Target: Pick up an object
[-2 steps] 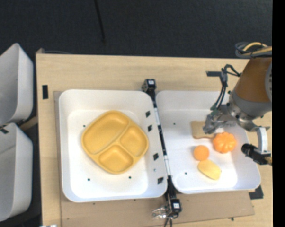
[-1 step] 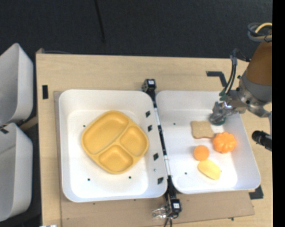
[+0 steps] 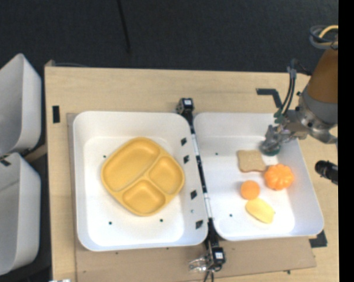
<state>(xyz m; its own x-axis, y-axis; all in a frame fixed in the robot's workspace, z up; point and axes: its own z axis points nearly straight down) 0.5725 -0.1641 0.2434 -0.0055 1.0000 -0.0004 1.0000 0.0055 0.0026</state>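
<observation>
The right bin (image 3: 224, 135) holds a tan slice of bread (image 3: 250, 160), an orange pepper-like fruit (image 3: 279, 177), a small orange ball (image 3: 250, 189) and a pale yellow lemon-shaped piece (image 3: 260, 210). My gripper (image 3: 272, 143) hangs over the bin's back right part, just above and to the right of the bread slice. Nothing shows between its fingertips.
The left bin (image 3: 89, 222) bears a yellow sectioned plate (image 3: 142, 175). A dark divider with clips (image 3: 196, 169) runs between the two bins. The arm with its orange band (image 3: 325, 78) comes in from the right. White shapes (image 3: 12, 104) stand at the far left, off the bench.
</observation>
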